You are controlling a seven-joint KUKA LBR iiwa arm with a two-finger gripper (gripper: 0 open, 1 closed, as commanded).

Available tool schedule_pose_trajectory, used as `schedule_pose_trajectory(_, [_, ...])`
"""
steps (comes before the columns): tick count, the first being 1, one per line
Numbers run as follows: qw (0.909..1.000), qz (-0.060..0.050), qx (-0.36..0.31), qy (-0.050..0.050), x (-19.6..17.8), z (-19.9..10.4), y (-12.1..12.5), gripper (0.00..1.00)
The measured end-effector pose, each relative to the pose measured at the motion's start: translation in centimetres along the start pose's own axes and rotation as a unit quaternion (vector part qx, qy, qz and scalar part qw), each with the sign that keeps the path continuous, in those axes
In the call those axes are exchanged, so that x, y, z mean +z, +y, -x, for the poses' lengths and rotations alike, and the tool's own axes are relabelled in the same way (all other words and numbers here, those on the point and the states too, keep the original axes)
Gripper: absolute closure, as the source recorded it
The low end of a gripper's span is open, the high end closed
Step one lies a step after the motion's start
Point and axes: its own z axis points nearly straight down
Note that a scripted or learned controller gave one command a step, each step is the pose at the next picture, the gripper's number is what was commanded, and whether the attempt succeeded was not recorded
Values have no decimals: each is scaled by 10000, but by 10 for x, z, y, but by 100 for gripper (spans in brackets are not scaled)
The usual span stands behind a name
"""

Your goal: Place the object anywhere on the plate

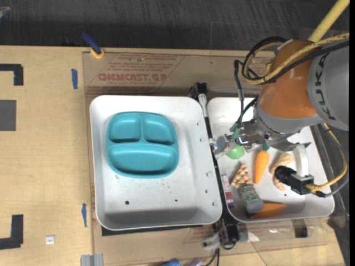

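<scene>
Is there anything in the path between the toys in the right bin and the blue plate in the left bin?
Only the two bins' adjoining rims lie between them. The plate sits in the left bin with nothing on it; the gripper is in the right bin, near a green ball.

The wooden bench [44, 165] bears two white bins [191, 165] side by side.

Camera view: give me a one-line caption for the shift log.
KUKA arm's gripper over the right bin of toy food, near a green piece and carrot; teal divided plate waits in the left bin.
</scene>
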Motion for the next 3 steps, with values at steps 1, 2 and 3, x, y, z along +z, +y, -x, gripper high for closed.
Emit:
schedule_pose_trajectory(1, [9998,-16,-213,8,29,-24,-42,0])
schedule_pose_trajectory(2, [9859,-5,1672,3,28,-76,-33,0])
schedule_pose_trajectory(3, [9552,-14,2959,2,64,-182,-18,0])
